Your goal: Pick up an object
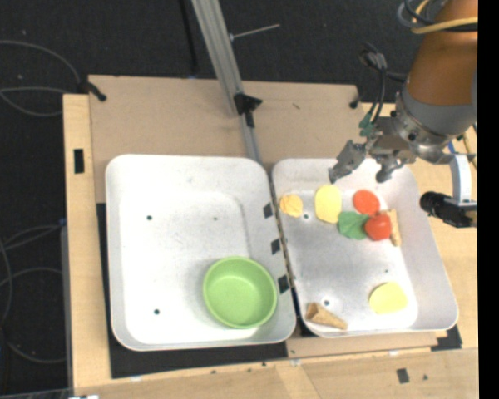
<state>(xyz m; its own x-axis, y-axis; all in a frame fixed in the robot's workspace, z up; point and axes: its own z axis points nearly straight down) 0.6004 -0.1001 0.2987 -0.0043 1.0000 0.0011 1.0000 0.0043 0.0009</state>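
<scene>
My gripper hangs open over the far edge of the right bin, its two dark fingers spread with nothing between them. Just below it lie a yellow piece, a round orange-red piece, a green piece and a red piece with a tan stick beside it. A small yellow-orange piece rests near the bin's left wall. Toward the front lie a flat yellow disc and a tan cone-shaped piece.
A green bowl sits in the left bin at its near right corner. A grey metal pole slants up from between the bins. Black cables lie off the bench to the left.
</scene>
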